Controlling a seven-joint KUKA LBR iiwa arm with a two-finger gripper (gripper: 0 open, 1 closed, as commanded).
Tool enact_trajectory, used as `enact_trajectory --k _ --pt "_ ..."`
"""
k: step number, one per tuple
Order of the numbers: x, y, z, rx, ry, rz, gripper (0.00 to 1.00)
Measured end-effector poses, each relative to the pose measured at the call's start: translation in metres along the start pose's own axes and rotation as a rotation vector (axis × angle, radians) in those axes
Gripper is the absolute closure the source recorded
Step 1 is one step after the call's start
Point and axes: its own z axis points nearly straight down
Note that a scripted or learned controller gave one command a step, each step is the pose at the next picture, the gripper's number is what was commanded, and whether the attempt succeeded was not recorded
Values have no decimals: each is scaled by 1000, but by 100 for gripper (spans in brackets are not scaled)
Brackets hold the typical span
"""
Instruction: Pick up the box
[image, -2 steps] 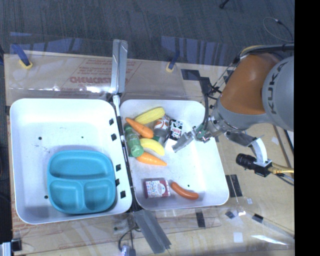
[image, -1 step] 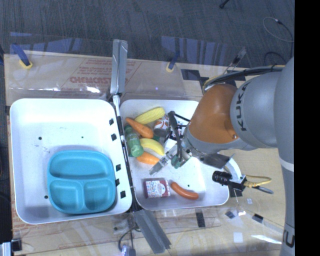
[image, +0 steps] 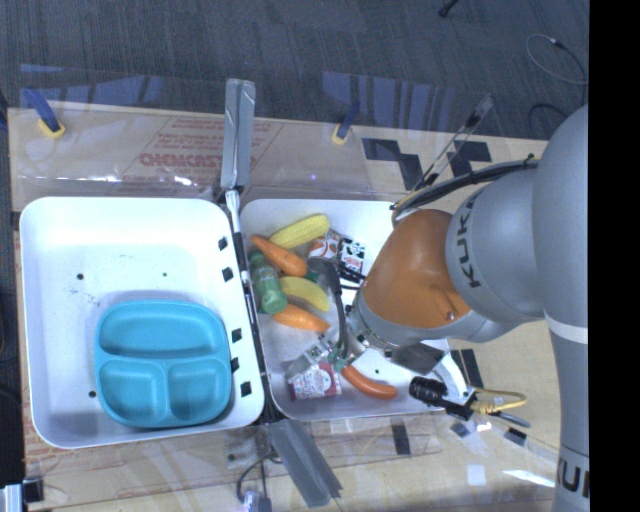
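A grey arm (image: 515, 250) reaches in from the right over the right bin (image: 300, 207). Its orange band (image: 410, 280) hangs above the middle of the bin and its gripper (image: 332, 352) is lowered toward the bin's near edge. From this slanted overhead view it cannot be told whether the gripper is released or clenched.

The box (image: 313, 383), red and white, lies on its side on the bin floor close to the near edge, toward the near-left corner. It sits just on the near side of the gripper, and whether the two touch cannot be made out. An orange sausage (image: 372, 384) lies just beside the box on its right, along the same near edge.

Toy food crowds the left side of this bin. A yellow corn cob (image: 300, 232) lies nearest the far edge. A carrot (image: 280, 257) lies aslant just below it, and a green piece (image: 268, 288) stands against the left wall. A banana (image: 305, 292) and an orange piece (image: 300, 319) lie side by side between the green piece and the gripper. A small printed carton (image: 347, 256) sits toward the far edge, just beside the corn cob and right at the left rim of the orange band.

The left bin (image: 120, 240) carries a blue tray (image: 160, 362) with three compartments. The tray lies flat, close to the near edge and nearer the right wall than the left.
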Motion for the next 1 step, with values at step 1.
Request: enact_trajectory --k 1 --pt "-5 -5 0 3 5 476 0"
